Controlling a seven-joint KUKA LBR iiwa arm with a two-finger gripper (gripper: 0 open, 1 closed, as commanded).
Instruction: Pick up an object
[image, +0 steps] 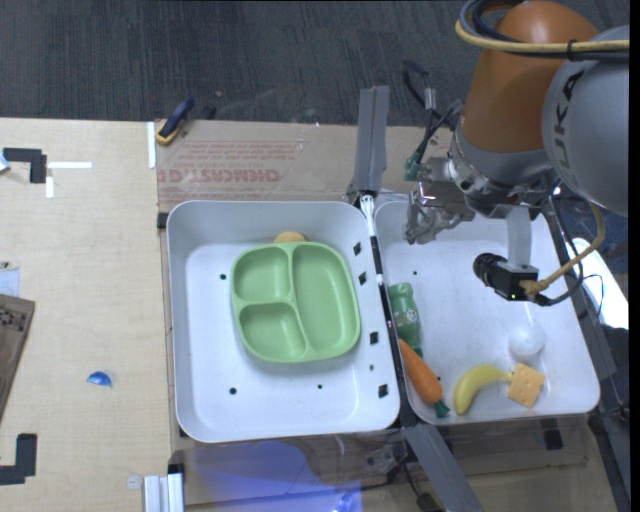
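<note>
My gripper (428, 218) hangs over the far left part of the right bin (470, 310), under the arm's orange band, and nothing shows in it. Along that bin's left wall lies a green can (403, 314), with an orange carrot (421, 372) just in front of it. Near the bin's front edge sit a yellow banana (476, 386), an orange cheese wedge (526, 385) and a white ball (525, 343). All of these lie well in front of the gripper and apart from it.
The left bin (200, 330) holds a green divided plate (296, 300), and a small yellow object (289, 238) peeks out behind its far rim. A grey divider post (371, 140) rises between the bins. Cables and a black sensor (500, 274) hang off the arm.
</note>
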